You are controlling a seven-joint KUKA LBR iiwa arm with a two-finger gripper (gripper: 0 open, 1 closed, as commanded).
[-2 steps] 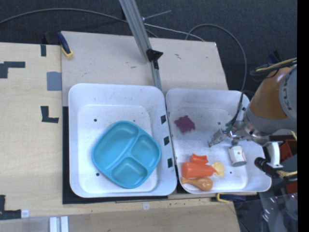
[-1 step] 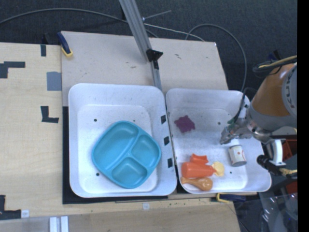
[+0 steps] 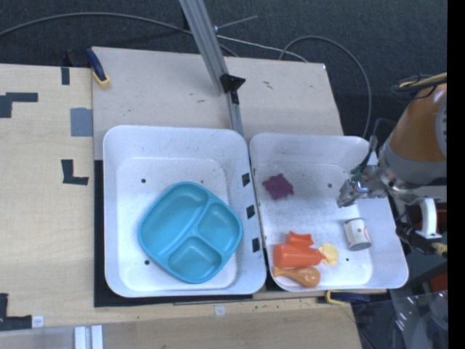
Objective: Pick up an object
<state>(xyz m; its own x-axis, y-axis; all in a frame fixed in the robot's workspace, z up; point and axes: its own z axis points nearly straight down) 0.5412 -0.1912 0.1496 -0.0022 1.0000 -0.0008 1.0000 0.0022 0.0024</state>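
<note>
Where the hand (image 3: 351, 193) hovers, a cylinder (image 3: 356, 233) (white) lies just below.

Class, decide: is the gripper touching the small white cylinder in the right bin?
Apart. In the camera view, bare bin floor shows between the gripper and the white cylinder lying below it.

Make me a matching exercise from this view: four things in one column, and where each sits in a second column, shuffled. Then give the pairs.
Things:
1. blue plastic divided plate
2. purple crumpled lump
3. small white cylinder
4. orange plastic toy

Places:
A. right bin, near its front edge, beside a small yellow piece
B. left bin
C. right bin, towards its left wall, alone
D. right bin, just below the gripper

Pairs: 1-B, 2-C, 3-D, 4-A
</note>
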